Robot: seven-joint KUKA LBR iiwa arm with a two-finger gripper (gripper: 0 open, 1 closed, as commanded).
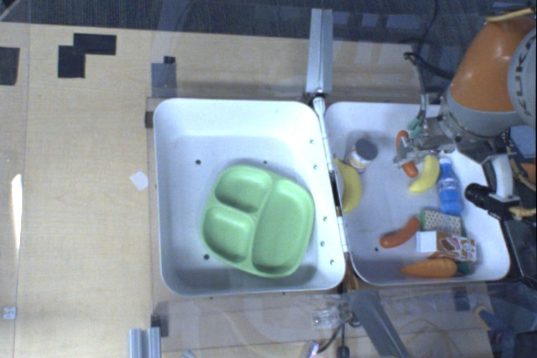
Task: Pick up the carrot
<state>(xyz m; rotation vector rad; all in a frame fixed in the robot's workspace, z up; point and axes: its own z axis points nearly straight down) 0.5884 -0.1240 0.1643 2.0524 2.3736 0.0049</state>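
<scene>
Wooden bench, right white bin (pixel 361 268), orange carrot (pixel 429 268) lying flat at its front, jaws (pixel 417 148) state unclear

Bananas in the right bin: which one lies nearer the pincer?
The smaller banana, just below the pincer near the blue bottle. The other banana lies against the bin's left wall beside the small can, farther from it.

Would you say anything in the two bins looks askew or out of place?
Mildly. The green tray sits skewed in the left bin, and one banana leans against the right bin's dividing wall. Nothing looks spilled or damaged.
</scene>
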